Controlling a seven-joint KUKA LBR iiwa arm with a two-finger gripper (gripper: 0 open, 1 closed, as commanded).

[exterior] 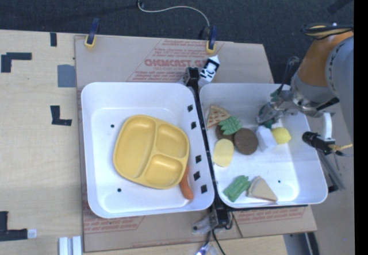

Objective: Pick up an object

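Grey arm with orange band reaching in from the right, over the right white bin (305,190). Gripper (270,111) low at that bin's upper right part, just above a small white block (267,138) and a yellow piece (281,135); whether apart or together cannot be told, and nothing seen clamped in it.

In the right bin too: a brown round cookie (246,141) near the middle, a green leafy piece (230,126) touching a waffle-patterned wedge (217,115) at the upper left, a pale yellow lemon-like piece (223,152) by the left wall, a second green piece (236,187) beside a tan sandwich wedge (261,190) toward the near edge.

In the left white bin (98,133): a yellow divided tray (152,151) lying flat, with an orange carrot-like piece (186,186) just beside its lower right corner. Both bins side by side on brown cardboard (167,61) on the desk (34,150).
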